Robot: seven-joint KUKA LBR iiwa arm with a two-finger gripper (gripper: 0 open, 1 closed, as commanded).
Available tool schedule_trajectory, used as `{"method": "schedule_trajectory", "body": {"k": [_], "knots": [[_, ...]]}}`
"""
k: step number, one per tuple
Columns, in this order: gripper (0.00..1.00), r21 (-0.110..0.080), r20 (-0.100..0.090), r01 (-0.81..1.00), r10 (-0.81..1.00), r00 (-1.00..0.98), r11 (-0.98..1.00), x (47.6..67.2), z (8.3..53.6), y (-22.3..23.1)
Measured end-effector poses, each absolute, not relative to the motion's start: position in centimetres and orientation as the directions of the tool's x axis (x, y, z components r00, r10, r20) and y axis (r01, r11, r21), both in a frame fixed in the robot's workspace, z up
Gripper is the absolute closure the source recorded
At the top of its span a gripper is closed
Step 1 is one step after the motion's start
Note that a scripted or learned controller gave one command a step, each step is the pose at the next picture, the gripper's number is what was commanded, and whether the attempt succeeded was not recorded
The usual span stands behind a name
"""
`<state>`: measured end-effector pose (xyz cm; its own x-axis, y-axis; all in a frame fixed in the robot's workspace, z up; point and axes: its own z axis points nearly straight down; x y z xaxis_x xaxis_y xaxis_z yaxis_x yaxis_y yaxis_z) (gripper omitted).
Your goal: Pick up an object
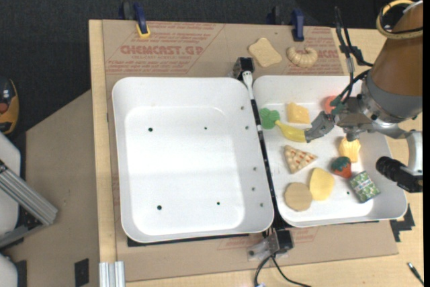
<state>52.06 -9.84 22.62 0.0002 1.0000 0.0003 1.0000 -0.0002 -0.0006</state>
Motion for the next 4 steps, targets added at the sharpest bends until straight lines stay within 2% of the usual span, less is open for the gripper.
{"method": "schedule_trajectory", "body": {"k": [1,2,3,4], "knots": [[0.00,-0.013,0.003,1.000,1.000,0.001,-0.001,49.7,11.7,-9.2],[0.00,0.003,-0.002,1.000,1.000,0.002,-0.002,47.9,8.5,-10.7],[1.00,0.013,-0.009,1.000,1.000,0.005,-0.005,48.2,9.9,-11.0],[1.00,0.012,0.000,1.000,1.000,-0.009,0.009,52.0,19.0,-4.4]]}}
